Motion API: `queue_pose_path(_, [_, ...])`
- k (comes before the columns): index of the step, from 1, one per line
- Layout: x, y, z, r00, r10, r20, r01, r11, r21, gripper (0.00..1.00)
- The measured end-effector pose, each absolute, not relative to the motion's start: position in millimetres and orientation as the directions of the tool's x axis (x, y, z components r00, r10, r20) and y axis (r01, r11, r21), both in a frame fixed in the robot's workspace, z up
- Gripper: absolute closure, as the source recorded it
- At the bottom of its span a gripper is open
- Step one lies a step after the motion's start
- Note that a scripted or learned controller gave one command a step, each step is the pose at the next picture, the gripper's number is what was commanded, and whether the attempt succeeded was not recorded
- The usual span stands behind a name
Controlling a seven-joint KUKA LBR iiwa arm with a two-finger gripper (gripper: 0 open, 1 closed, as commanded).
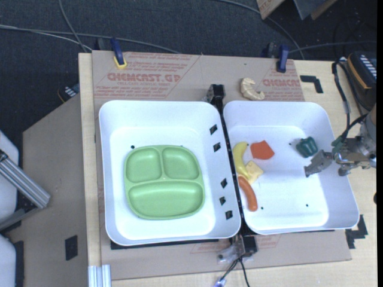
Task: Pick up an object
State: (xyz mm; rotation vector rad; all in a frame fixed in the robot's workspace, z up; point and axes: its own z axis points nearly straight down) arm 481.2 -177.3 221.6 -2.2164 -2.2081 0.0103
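Bench: a pale board [149, 79] printed with red lettering, clamped at the far edge, stands on dark carpet with cables trailing across it.
Right bin [311, 217]: a shallow white bin holding all the loose things.
Teal object [307, 146]: small, dark green-blue and blocky, it lies near the bin's right wall, at the far side of the floor, apart from the other items.
Orange piece [261, 150]: flat, reddish-orange, roughly square with rounded corners, toward the bin's left half.
Banana [239, 155]: yellow, curved, lying along the left wall just beside the orange piece.
Pale yellow chunk [254, 171]: small and touching the banana's near end.
Hot dog [248, 194]: orange-red, long, angled along the left wall, its far end meeting the pale yellow chunk.
Gripper [316, 165]: reaches over the right rim just near the teal object; its dark fingertip hangs above the bin floor with nothing between the fingers, but how wide they stand cannot be told.
Left bin [114, 130]: white, with a light green divided plate [164, 181] of three compartments lying in its middle.
Beyond the bins: a cream, lumpy item [252, 89] rests on the board.
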Motion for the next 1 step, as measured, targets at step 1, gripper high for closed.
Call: queue_pose_path(1, [484.1,-176.9,227.5,0.000,1.000,0.001,1.000,0.000,-0.001,0.00])
